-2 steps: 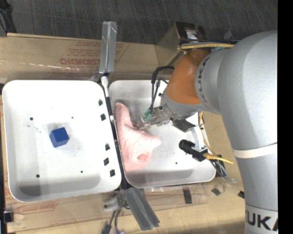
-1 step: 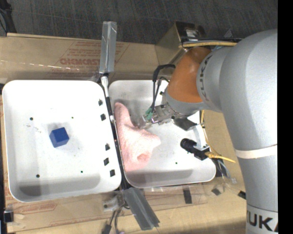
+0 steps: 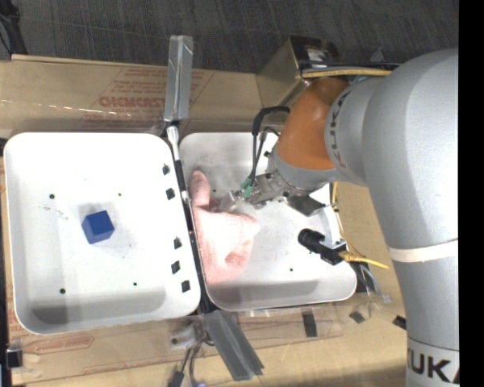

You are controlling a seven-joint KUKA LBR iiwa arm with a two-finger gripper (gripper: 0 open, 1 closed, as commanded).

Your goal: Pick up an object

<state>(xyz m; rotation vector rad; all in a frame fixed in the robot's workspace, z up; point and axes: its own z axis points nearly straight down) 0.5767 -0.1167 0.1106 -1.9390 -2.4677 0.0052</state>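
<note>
On a bench lined with cardboard (image 3: pixel 105 95), over dark carpet (image 3: pixel 226 14), two white bins sit side by side. The left bin (image 3: pixel 32 297) holds a blue cube (image 3: pixel 98 226). In the right bin (image 3: pixel 323 289), a pink cloth (image 3: pixel 222 236) lies against the left wall, with the gripper (image 3: pixel 250 192) at its upper edge. The arm (image 3: pixel 387 135) hides the bin's right side; whether the gripper is open or closed, I cannot tell.

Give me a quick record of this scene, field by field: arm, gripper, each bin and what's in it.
arm: grey with an orange band, reaching in from the right
gripper: low over the right bin, at the cloth's upper edge
left bin: blue cube, left of centre
right bin: pink cloth, crumpled along the left wall
cloth held: cannot tell
</note>
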